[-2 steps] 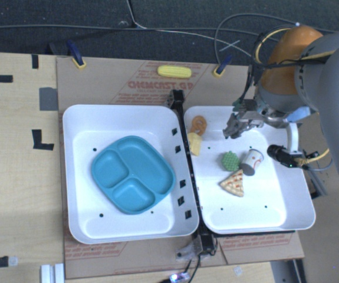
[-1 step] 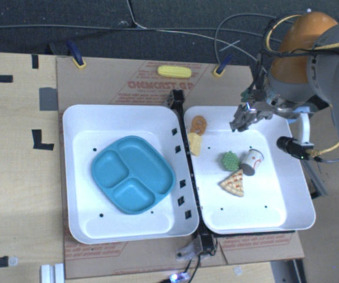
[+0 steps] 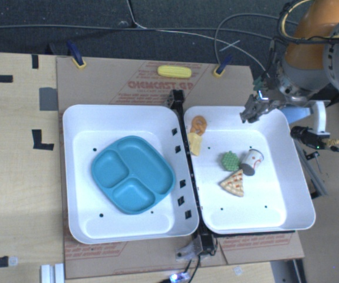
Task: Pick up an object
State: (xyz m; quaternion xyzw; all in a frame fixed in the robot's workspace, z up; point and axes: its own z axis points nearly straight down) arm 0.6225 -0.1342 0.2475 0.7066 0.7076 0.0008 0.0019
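From my feed I see the arm (image 3: pixel 310 40) reaching in from the right, its orange band high at the top right corner, with the gripper (image 3: pixel 253 112) hanging over the far right corner of the right bin (image 3: pixel 296 214). I cannot tell how its jaws are set; nothing shows between them. The objects I could pick lie in that right bin, apart from the gripper: a green knobbly toy (image 3: pixel 230 160) near the middle, a small grey and white can (image 3: pixel 252 161) on its side just right of it, and a pizza slice toy (image 3: pixel 233 184) just below both. Along the bin's left wall sit an orange pastry-like piece (image 3: pixel 198 124) and a pale yellow block (image 3: pixel 194 144) touching beneath it. The left bin (image 3: pixel 75 217) holds a blue divided tray (image 3: pixel 132 174). Beyond the bins, a yellow banana-like toy (image 3: pixel 174 71) lies on the cardboard sheet (image 3: pixel 110 81).
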